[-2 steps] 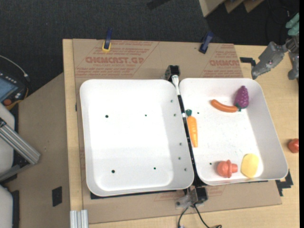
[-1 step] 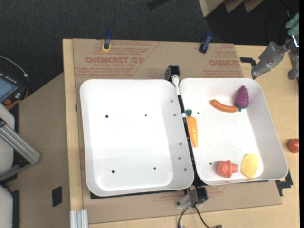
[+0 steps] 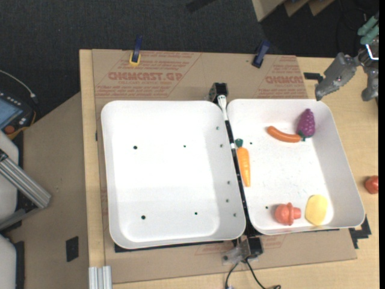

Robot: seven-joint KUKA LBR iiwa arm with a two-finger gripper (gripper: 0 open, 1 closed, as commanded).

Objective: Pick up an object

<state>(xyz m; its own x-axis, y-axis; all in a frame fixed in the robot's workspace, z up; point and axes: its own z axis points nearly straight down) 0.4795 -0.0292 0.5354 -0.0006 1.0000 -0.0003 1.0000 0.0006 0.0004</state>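
The right bin [image 3: 337, 167] holds several toy foods. An orange carrot [image 3: 243, 165] lies along its left wall. A curved orange sausage [image 3: 283, 135] rests near the back, with a purple bunch of grapes [image 3: 306, 123] just right of it. Near the front sit a red piece [image 3: 287, 213] and a yellow lemon [image 3: 316, 209]. My gripper [image 3: 349, 89] hovers beyond the bin's back right corner, over the cardboard. Its fingers [image 3: 329, 83] are spread apart with nothing between them, so it is open.
The left bin [image 3: 120, 161] stands beside the right one, a black hinge strip between them. Both sit on a cardboard sheet [image 3: 180, 71] clipped at the back. A small orange-red object [image 3: 372, 185] lies outside the right bin at the far right.
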